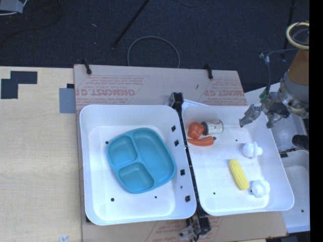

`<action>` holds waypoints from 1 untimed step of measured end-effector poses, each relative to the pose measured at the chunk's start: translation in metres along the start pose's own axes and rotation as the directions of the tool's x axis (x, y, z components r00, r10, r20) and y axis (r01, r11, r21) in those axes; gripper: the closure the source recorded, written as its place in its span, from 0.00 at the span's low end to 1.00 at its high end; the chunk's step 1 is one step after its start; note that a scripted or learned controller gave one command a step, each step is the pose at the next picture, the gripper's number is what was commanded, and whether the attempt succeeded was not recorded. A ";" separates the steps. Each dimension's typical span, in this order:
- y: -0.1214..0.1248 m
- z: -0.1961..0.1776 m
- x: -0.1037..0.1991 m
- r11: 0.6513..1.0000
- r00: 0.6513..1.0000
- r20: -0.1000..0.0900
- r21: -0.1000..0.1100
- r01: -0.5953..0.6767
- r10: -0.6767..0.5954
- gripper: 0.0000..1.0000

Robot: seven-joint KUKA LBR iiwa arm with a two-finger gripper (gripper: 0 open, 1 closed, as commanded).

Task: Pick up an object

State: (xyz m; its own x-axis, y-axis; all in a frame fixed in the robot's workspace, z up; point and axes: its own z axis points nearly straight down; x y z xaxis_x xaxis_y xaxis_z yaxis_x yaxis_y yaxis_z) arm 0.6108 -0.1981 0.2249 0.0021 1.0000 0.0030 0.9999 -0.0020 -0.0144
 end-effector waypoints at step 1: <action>0.002 -0.008 0.000 1.000 1.000 0.002 -0.013 0.002 -0.002 0.00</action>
State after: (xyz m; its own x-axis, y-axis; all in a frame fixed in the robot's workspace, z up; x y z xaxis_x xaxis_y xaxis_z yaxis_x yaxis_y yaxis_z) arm 0.6134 -0.1981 0.2330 0.0000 1.0000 0.0005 1.0000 0.0000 -0.0019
